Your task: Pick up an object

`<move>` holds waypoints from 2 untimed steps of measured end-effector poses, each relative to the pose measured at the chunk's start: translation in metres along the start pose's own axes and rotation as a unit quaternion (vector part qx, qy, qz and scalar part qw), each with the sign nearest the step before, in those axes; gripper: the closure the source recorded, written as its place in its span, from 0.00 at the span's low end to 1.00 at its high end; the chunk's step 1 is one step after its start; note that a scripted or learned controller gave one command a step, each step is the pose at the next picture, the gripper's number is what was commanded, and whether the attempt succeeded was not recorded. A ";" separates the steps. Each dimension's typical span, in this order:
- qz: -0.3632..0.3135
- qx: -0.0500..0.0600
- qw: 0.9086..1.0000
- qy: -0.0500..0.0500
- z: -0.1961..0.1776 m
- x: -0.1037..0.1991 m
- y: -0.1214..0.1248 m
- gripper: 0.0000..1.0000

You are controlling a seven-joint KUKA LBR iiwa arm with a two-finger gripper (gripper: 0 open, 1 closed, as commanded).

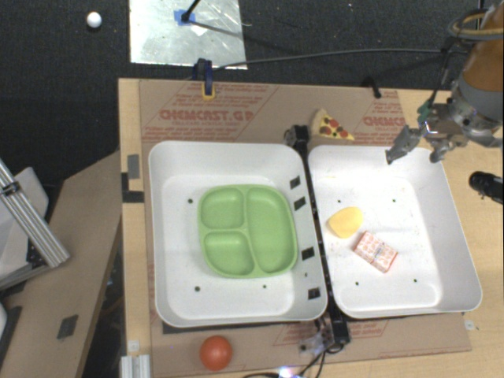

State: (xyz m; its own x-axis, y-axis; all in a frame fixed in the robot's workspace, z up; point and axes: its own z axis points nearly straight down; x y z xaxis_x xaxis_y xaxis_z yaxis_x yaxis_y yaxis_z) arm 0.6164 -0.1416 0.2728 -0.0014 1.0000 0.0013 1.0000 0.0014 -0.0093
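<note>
Yellow rounded lump [345,221] and pink patterned packet [375,251], just beside each other, flat in right bin [441,290].

Bright, even light from above, picture slightly soft.
The white bins [236,160] nearly wash out, the foil sheet [187,22] glares, shadows are faint, and the dark backdrop swallows detail.

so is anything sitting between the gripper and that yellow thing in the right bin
Nothing visible is. The open gripper hangs over the right bin's far corner, and bare white floor runs from there to the yellow object. The pink packet lies beyond it, on the near side.
</note>
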 end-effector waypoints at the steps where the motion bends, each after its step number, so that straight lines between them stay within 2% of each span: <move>1: -0.001 -0.005 1.000 -0.001 -0.007 0.000 0.002 0.00; 2: -0.002 -0.004 1.000 -0.001 0.044 0.011 0.004 0.00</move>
State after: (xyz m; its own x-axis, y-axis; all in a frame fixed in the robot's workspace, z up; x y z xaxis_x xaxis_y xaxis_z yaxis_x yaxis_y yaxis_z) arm 0.6204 -0.1309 0.2284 -0.0059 1.0000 0.0000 1.0000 0.0059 -0.0009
